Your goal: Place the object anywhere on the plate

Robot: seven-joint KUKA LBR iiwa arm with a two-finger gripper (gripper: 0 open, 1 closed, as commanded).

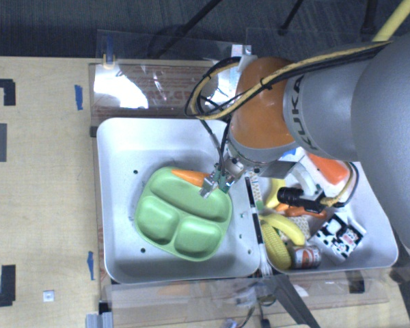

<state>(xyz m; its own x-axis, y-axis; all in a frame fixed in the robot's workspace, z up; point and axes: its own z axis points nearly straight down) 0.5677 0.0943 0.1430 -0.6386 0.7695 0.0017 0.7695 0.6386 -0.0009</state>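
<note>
End effector (216, 182) hovers at the green plate's (181, 217) one o'clock rim, closed on the carrot (188, 176), which overhangs the top compartment. Placing step; next, release.

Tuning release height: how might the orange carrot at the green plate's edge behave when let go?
The tapered orange toy carrot looks rigid and probably light. Its round shape may let it roll. It lies across the green divided plate's raised rim beside the gripper, so it could slide off.
</note>
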